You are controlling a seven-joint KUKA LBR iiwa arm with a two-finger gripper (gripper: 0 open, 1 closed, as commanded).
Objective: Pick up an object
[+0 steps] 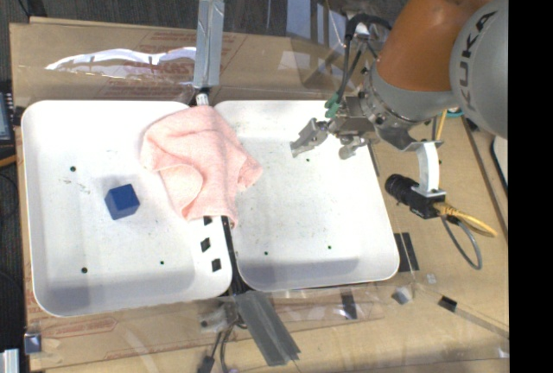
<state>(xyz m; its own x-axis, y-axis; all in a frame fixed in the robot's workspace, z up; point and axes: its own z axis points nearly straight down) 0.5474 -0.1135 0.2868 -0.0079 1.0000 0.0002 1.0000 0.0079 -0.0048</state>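
Jaws [327, 142] apart over rt bin [285, 250], pink cloth [199, 160], blue cube [123, 200]

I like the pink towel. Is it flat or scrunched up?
Scrunched up: the pink towel lies in rumpled folds, draped over the divider between both bins.

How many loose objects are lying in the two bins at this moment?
2: a blue cube in the left bin, and a pink cloth draped over the divider between bins. The cloth may hide more.
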